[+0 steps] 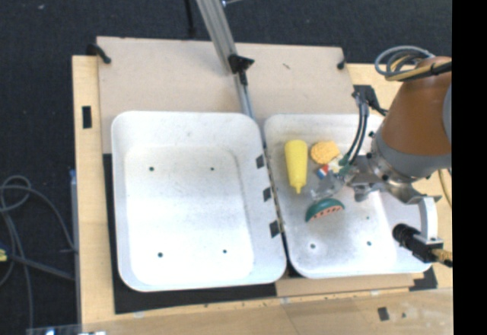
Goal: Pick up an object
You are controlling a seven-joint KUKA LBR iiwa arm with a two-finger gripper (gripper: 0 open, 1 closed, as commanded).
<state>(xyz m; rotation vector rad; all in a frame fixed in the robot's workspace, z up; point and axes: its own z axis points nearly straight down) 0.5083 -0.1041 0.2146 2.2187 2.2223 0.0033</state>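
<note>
Camera view puts my gripper (335,187) low in the right bin (335,261), among a yellow bottle (296,165), an orange piece (326,151) and a green slice (324,208). Whether it is grasping anything I cannot tell. I'd centre squarely over one object before closing.

Yellow bottle (296,165) lying flat, orange lump (325,151) beside it, green wedge (324,208) below — right bin (335,261)
</note>
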